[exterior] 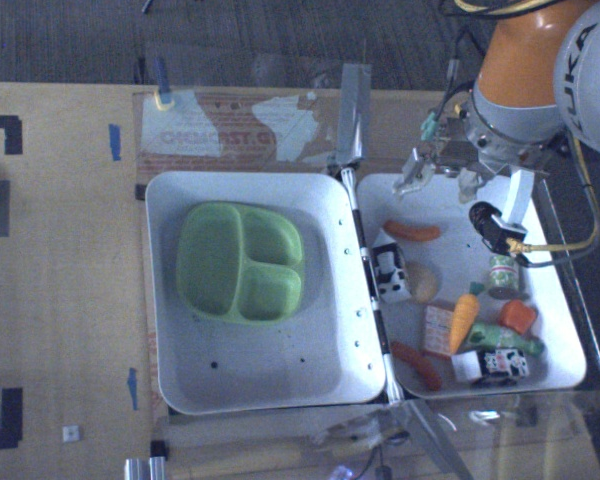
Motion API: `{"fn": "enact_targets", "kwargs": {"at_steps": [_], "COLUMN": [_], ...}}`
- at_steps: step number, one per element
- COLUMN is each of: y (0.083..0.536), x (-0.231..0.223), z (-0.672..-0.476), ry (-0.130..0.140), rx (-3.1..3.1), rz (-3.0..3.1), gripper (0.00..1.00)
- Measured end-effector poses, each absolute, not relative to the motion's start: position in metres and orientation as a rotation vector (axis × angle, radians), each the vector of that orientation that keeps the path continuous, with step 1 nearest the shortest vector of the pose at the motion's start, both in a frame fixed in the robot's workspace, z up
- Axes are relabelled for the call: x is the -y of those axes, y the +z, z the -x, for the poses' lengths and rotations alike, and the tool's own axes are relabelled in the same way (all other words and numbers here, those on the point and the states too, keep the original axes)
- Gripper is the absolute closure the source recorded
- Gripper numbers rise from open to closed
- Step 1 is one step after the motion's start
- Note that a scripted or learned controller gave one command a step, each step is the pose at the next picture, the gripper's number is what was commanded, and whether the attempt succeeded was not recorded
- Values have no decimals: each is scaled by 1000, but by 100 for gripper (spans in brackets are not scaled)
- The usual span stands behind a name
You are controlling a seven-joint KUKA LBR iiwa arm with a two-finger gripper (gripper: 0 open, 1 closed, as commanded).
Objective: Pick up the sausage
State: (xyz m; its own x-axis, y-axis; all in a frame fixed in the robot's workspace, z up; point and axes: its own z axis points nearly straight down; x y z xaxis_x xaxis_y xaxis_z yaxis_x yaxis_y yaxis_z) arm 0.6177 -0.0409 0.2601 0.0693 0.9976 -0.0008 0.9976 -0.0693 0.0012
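Camera view from above the tan wooden counter (60, 308), which carries two shallow white bins side by side. The left white bin (180, 368) holds a green plastic plate with three compartments (240, 261), lying flat toward the bin's far side. The right white bin (560, 353) holds several small items. An orange-red sausage (412, 232) lies flat near the bin's far left corner; a second, darker red sausage (418, 365) lies along the near left edge. Between them sit a black-and-white carton (389, 271) and a pale round object (424, 284). Further right lie an orange carrot (463, 320), tilted, with a small patterned packet (438, 329) touching its left side, and a small green-labelled can (502, 273). The grey arm with an orange band (535, 58) reaches in from the right. Its end effector (442, 176) hangs above the far edge of the right bin, apart from the orange-red sausage; whether its fingers stand apart or together cannot be told.
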Motion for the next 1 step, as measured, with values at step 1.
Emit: {"fn": "enact_targets", "kwargs": {"at_steps": [1], "y": [185], "x": [67], "z": [-637], "ry": [-2], "rx": [-2189], "rz": [-2255], "gripper": [0]}}
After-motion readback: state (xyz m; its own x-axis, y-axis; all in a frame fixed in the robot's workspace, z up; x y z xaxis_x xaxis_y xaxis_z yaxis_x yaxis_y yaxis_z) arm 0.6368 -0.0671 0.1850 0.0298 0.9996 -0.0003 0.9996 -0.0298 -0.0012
